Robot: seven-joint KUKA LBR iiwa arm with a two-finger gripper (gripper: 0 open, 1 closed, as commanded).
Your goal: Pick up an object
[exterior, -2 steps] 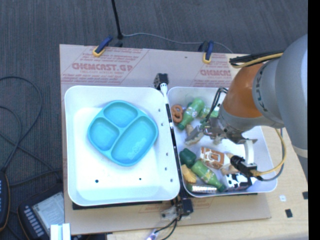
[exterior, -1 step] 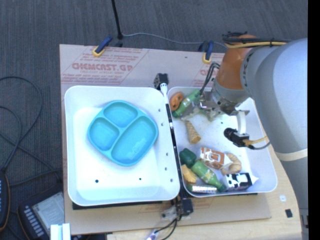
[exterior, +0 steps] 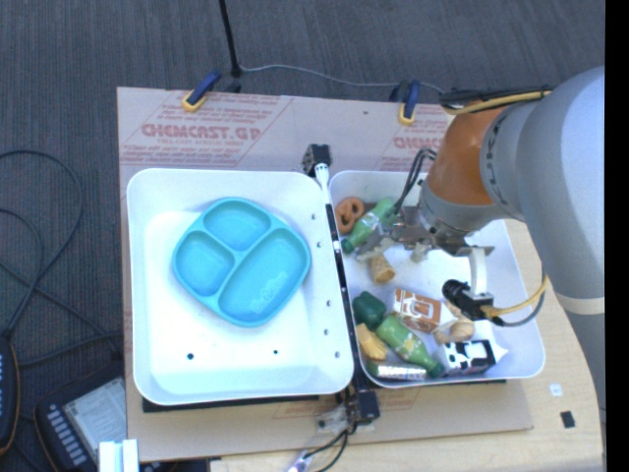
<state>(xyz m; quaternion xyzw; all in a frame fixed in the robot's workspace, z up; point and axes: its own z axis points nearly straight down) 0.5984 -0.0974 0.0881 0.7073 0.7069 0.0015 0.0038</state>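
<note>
Heads up: gripper (exterior: 405, 236) low in right bin (exterior: 521, 362), can't tell its state. Green bottle (exterior: 366, 226), pretzel (exterior: 348, 210) crowd beside it — you risk nudging clutter, grabbing nothing.

The arm (exterior: 536, 155) covers the upper right corner of the right bin (exterior: 521, 362) and is cut off by the right edge. Within that bin, the gripper (exterior: 418, 234) is too small and cluttered to resolve. The small items (exterior: 413, 337) in the bin's lower half overlap, partly hiding one another.
</note>
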